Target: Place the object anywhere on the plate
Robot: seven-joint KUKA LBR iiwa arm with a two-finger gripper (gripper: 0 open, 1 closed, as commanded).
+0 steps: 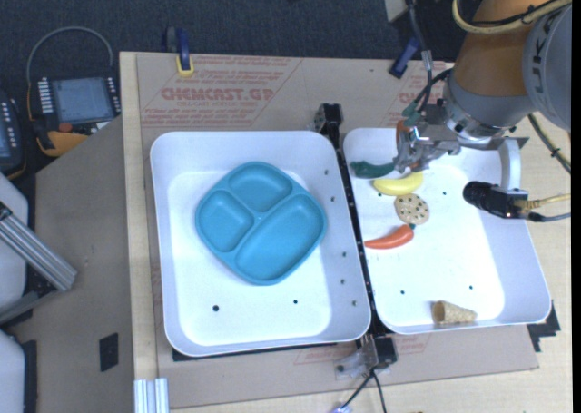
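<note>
The claw (408, 159) is poised just above the yellow plastic banana (398, 185); its grip state cannot be told.

two bins (182, 248), one plate (261, 221), five food items (399, 185)

Blue plate (261, 221) in the white left bin (168, 248); in the white right bin (508, 261), yellow banana (398, 185), brown-speckled tan cookie (412, 210), red-orange pepper (388, 239), tan wedge (452, 313), dark green piece (370, 168).
</note>
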